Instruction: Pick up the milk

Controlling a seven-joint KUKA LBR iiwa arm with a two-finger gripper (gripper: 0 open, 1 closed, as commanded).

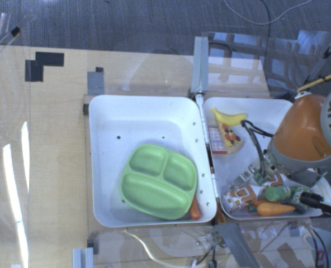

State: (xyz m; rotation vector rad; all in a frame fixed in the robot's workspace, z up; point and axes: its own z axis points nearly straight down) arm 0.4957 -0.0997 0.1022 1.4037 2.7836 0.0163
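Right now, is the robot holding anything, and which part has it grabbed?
It cannot be told. The gripper is low in the right bin, beside the milk carton, but the arm covers it.

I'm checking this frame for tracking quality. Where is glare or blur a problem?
In the camera view, bright streaks of glare lie on the wooden bench at left, reflections cross the clear panel above the right bin, the small items near the carrot look soft, and the green divided plate is evenly lit.
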